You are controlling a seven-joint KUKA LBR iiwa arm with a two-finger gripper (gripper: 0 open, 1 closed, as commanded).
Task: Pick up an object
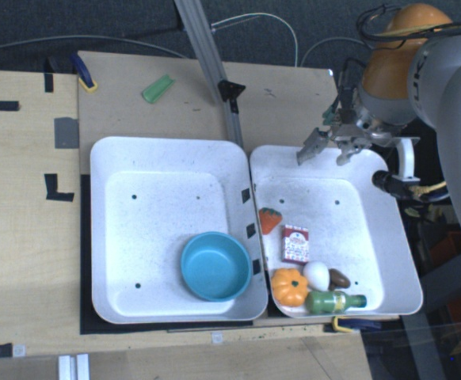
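Camera view shows the nearest things bunched along the front edge of the right bin (pixel 389 244), well below the gripper (pixel 325 153): a green bottle (pixel 335 301) lying on its side, an orange pumpkin (pixel 289 286), a white egg (pixel 317 275) and a small brown piece (pixel 340 278), all touching or nearly so. A little closer to the gripper lie a red box (pixel 295 244) and a strawberry-like fruit (pixel 269 219), each standing freer. The gripper hangs over the bin's far rim, fingers spread apart and empty. The red box looks the best target: open space around it lets the fingers straddle it, whereas the front cluster risks a nudge. A blue bowl (pixel 215 265) sits in the left bin (pixel 135 165), well off to the side.
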